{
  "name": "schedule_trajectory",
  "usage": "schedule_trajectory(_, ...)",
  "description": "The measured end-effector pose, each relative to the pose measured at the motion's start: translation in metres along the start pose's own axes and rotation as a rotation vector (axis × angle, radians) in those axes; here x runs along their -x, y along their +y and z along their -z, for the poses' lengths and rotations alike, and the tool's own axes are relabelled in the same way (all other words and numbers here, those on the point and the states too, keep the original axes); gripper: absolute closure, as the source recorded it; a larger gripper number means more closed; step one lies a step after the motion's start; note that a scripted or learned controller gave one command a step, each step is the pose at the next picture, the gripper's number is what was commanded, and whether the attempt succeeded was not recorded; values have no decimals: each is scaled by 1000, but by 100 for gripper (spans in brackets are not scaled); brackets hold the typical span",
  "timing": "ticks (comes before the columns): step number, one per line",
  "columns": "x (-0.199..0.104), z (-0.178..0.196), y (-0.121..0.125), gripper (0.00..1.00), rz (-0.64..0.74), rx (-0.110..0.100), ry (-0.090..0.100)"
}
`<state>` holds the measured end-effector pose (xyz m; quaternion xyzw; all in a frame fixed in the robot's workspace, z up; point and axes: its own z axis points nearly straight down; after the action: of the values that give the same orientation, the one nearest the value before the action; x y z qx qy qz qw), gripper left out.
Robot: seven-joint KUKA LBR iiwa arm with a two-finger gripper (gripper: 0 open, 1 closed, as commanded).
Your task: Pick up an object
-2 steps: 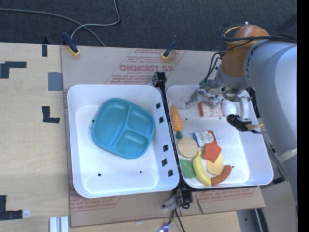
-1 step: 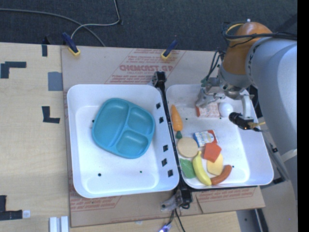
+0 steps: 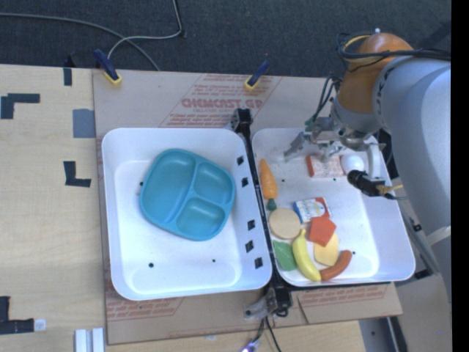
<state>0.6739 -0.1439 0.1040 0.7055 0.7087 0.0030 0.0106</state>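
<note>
Camera view shows you the gripper (image 3: 316, 144) low over the far end of the right bin (image 3: 381, 262), its fingers (image 3: 294, 147) spread apart with nothing between them; you can see one grey finger reaching toward the bin's far-left corner, the other close to a small red-and-white packet (image 3: 324, 166) lying just beneath the wrist; that packet is the nearest thing to pick, though the hardware partly covers it; I judge the jaws sit above bare floor beside it rather than around it, so a close from here may catch nothing; if you descend at this offset, one finger could land on the packet's edge and shove it toward the wall.

Further out, the carrot (image 3: 267, 180) lies against the divider side, near but apart from the fingers; a sweep leftward could knock it; the main heap sits at the near end: a round bun (image 3: 284, 223), a blue-and-white carton (image 3: 311, 209), a red wedge (image 3: 322, 230), a yellow block (image 3: 327, 253), a banana (image 3: 305, 257), a green piece (image 3: 283, 255) and a sausage (image 3: 337, 265), all touching or overlapping; a grab there risks pinching two at once or slipping off curved skin.

The left bin (image 3: 121, 270) holds a blue tray (image 3: 187, 193), well apart from the arm.
</note>
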Motion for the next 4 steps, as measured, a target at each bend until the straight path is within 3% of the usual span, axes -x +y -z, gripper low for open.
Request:
schedule_trajectory(1,0,10,0,100,1,0,-1)
schedule_trajectory(2,0,10,0,0,1,0,-1)
schedule_trajectory(3,-4,-10,-1,0,-4,-3,-1)
schedule_trajectory(4,-3,0,-1,100,-3,0,-3)
